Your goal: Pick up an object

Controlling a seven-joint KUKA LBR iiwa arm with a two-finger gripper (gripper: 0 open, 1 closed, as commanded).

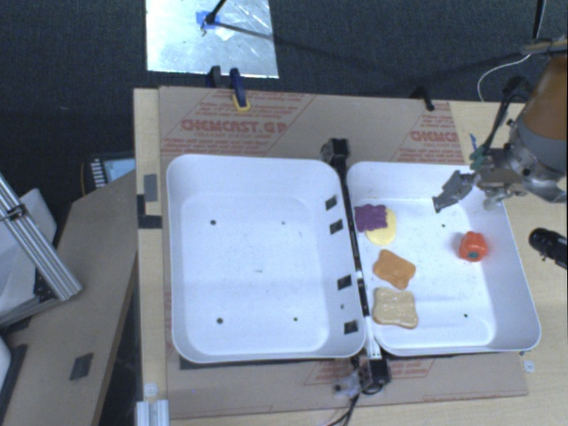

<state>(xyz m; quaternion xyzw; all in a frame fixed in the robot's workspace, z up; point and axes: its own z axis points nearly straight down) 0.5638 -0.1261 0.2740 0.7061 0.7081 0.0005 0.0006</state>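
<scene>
No object has been lifted yet: the gripper (pixel 451 193) is held above the right bin (pixel 519 318), its jaw state not discernible, while the orange object (pixel 472 246), purple piece (pixel 371 215), yellow piece (pixel 382 232), brown piece (pixel 393 268) and toast (pixel 395 309) lie ungrasped inside.

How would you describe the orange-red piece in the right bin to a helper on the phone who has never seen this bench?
Start at the right bin of the two white ones. Four small items lie in it: three cluster along its left wall, and the orange-red piece sits alone toward its right side, below and to the right of the tool. It is the brightest, reddest item and touches nothing else.
</scene>
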